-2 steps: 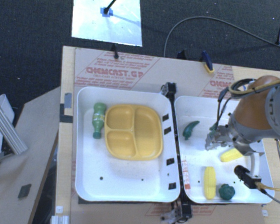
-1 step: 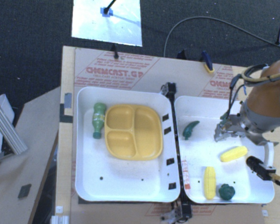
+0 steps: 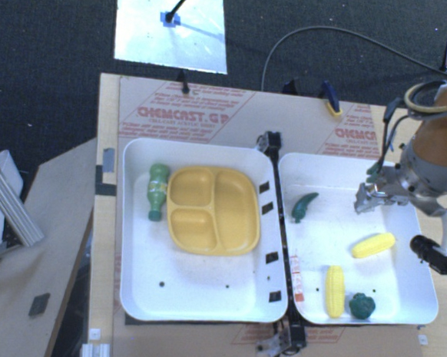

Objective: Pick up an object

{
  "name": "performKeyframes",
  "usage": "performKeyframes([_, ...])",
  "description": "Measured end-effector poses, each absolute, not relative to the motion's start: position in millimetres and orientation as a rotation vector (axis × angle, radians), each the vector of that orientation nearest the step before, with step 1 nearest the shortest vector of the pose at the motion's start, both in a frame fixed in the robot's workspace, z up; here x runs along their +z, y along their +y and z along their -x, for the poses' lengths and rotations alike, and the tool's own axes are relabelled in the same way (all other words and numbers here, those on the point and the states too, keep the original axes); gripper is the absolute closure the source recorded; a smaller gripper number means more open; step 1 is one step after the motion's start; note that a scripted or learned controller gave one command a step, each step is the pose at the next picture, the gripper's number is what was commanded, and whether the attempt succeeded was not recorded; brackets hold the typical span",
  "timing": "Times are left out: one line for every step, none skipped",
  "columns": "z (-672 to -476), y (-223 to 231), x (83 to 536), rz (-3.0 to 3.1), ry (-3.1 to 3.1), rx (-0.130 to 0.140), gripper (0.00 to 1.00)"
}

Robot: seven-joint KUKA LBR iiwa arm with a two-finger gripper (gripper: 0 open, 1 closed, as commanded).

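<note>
Well, the metal two-finger gripper (image 3: 366, 200) hung over the upper right part of the right-hand shallow white bin (image 3: 422, 301), and whether it was open or closed could not be told from this slanted angle; nothing showed between its tips. Just below it and a little to the right lay a short yellow plastic corn cob (image 3: 373, 245), tilted. Further down stood a second yellow corn cob (image 3: 335, 290), lengthwise, with a dark green broccoli-like toy (image 3: 362, 306) just beside it on the right. Off to the left, near the divider, rested a small dark green pepper-shaped toy (image 3: 304, 206). Across in the left-hand white bin (image 3: 134, 282) sat a yellow three-compartment plastic plate (image 3: 212, 211), and a green plastic bottle (image 3: 157, 191) lay touching its left edge.
</note>
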State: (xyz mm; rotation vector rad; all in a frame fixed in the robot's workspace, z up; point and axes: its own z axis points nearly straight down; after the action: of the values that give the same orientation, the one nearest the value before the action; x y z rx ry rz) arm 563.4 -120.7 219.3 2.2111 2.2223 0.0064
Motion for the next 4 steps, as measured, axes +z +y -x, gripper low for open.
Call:
performKeyframes([-563.6,-113,281,-2.209,2.223,0.008,1.0])
performKeyframes([-564.7,-113,289,-2.213,2.225,0.004,1.0])
performKeyframes([-555.3,-71,281,-2.212,2.231,0.002,1.0])
performKeyframes([-551.0,-16,258,-2.211,2.234,0.003,1.0])
